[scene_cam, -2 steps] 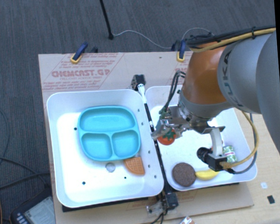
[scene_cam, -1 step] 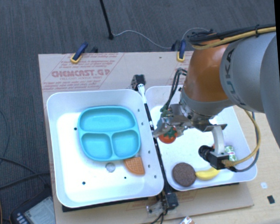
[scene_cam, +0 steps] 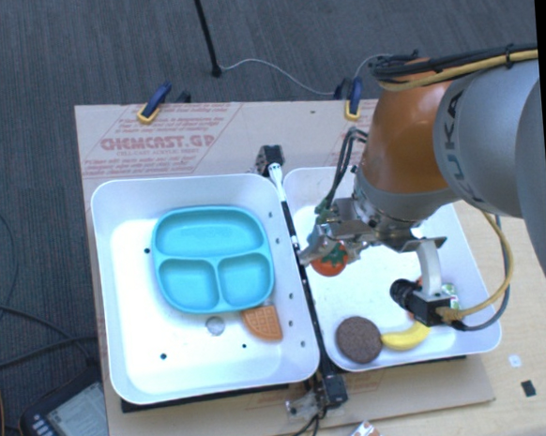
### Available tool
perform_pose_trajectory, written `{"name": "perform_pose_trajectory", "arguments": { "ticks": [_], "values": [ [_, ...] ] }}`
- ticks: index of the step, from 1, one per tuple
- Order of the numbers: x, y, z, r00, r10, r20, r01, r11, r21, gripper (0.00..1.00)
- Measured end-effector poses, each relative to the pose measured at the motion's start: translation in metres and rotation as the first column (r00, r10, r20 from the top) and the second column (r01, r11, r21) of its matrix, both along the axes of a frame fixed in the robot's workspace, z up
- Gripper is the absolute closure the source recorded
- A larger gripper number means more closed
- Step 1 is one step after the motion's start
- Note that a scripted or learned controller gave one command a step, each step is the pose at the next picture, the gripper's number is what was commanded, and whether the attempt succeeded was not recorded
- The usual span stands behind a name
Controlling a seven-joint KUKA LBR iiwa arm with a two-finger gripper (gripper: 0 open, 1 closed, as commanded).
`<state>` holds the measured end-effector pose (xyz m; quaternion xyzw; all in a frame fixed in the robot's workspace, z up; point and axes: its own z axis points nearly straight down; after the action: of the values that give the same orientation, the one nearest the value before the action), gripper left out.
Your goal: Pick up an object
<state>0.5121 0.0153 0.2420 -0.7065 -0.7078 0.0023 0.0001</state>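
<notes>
Your tool (scene_cam: 325, 251) sits low in the right bin (scene_cam: 463, 235), hard against the divider (scene_cam: 294, 248). A red-orange object (scene_cam: 330, 265) is right at its tip; I can't tell if it's gripped or just underneath, nor how the tool is set. Risk: it's only resting there and drops on lift, or the tool clips the divider. Brown disc (scene_cam: 360, 338) and banana (scene_cam: 405, 337) lie further from the divider, untouched.

Light-blue tray (scene_cam: 212, 258), brown cookie (scene_cam: 360, 338), yellow banana (scene_cam: 407, 336), white bins (scene_cam: 110, 272).
</notes>
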Motion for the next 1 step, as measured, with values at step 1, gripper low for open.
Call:
{"name": "perform_pose_trajectory", "arguments": {
  "ticks": [1],
  "values": [
    [-0.0288, 0.0414, -0.0204, 1.000, -0.001, 0.001, 0.001, 1.000, 0.003, 1.00]
  ]
}}
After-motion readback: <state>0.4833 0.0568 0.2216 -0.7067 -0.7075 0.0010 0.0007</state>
